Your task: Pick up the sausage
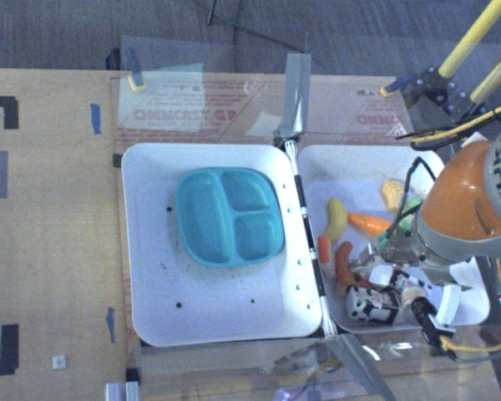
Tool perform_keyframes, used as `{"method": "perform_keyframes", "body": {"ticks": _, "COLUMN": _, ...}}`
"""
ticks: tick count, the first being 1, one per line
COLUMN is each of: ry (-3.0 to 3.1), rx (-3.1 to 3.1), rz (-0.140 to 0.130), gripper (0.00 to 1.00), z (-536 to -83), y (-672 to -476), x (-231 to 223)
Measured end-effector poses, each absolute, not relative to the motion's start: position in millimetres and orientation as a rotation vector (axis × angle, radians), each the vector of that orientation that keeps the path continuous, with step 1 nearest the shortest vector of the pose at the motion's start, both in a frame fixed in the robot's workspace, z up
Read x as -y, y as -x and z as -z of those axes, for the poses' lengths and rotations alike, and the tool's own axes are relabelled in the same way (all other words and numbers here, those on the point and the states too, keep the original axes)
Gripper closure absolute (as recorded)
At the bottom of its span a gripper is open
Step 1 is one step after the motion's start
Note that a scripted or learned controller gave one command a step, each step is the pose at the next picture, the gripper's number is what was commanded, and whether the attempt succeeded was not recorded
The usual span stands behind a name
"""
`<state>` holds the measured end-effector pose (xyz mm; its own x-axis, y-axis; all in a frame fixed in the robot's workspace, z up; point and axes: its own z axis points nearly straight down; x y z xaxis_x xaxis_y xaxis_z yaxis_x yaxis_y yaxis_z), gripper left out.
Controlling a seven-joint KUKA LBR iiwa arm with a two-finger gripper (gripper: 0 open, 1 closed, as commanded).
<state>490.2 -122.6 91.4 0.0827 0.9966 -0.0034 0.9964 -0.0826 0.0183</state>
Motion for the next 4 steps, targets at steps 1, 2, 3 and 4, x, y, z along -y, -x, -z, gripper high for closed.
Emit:
{"method": "perform_keyframes", "body": {"ticks": 1, "ry": -2.537, "rx": -1.833, "rz": -0.015, "gripper": 0.0, "z": -92, "y": -576.8, "x": 102}}
{"method": "perform_keyframes", "body": {"ticks": 2, "ry": -2.564, "rx": -1.801, "rz": -0.01, "gripper": 0.0, "z": -91, "y": -601.2, "x": 102}}
{"method": "perform_keyframes", "body": {"ticks": 3, "ry": -2.557, "rx": -1.805, "rz": -0.019, "gripper": 1.0, "z": -103, "y": -603.9, "x": 99}}
{"method": "perform_keyframes", "body": {"ticks": 4, "ry": -2.699, "rx": -1.607, "rz": 0.001, "gripper": 1.0, "z": -107, "y": -611.9, "x": 94}}
